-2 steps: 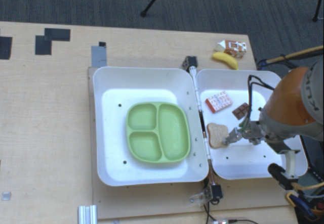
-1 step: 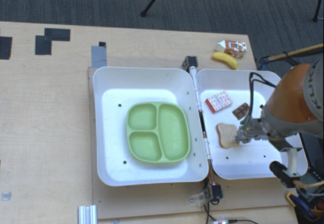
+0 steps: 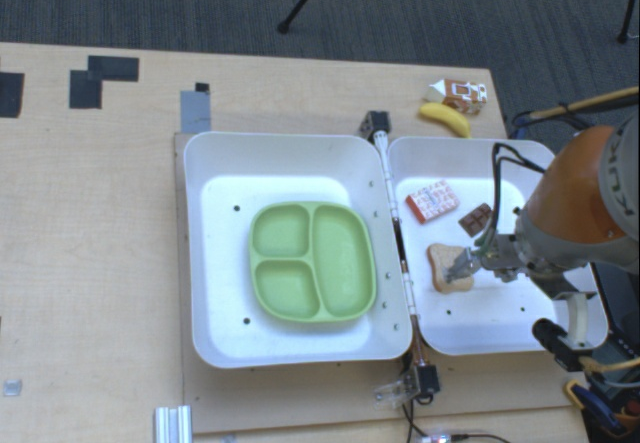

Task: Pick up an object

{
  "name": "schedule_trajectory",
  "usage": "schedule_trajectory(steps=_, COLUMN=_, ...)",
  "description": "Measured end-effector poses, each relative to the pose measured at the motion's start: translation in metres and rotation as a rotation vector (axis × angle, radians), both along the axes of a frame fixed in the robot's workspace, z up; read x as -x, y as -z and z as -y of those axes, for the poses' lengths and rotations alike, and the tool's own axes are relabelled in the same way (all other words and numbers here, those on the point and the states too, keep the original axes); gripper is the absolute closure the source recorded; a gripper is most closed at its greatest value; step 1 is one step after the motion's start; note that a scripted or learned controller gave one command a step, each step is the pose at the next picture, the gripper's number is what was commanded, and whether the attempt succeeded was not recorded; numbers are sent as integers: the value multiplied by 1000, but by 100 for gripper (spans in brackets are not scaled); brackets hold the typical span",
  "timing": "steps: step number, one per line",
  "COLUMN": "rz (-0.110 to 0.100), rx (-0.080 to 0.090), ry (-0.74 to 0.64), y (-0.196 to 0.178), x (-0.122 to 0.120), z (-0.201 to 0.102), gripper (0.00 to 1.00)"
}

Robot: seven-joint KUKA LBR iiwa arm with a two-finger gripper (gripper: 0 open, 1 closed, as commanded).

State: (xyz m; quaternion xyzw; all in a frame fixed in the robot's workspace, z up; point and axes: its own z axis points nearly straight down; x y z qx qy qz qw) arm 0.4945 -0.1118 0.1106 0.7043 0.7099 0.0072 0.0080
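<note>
In the right bin (image 3: 480, 326) lie three small things: a slice of toast (image 3: 441, 268), a red and white packet (image 3: 432, 201) and a brown chocolate piece (image 3: 475, 220). My gripper (image 3: 466, 266) is low over this bin, at the right edge of the toast and touching or just above it. The arm's orange band (image 3: 580, 196) and grey wrist hide the bin's right part. The packet and the chocolate piece lie apart from the gripper, further back.
The left bin (image 3: 200, 231) holds a green divided plate (image 3: 312, 262). Behind the right bin, on the bench, lie a banana (image 3: 444, 117) and a small carton (image 3: 460, 91). A black clamp (image 3: 376, 123) sits where the bins meet at the back.
</note>
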Motion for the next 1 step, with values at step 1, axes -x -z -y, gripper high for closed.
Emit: schedule_trajectory(steps=1, rz=4, rx=0, ry=-4, y=-11, x=-2, z=-1, gripper=100)
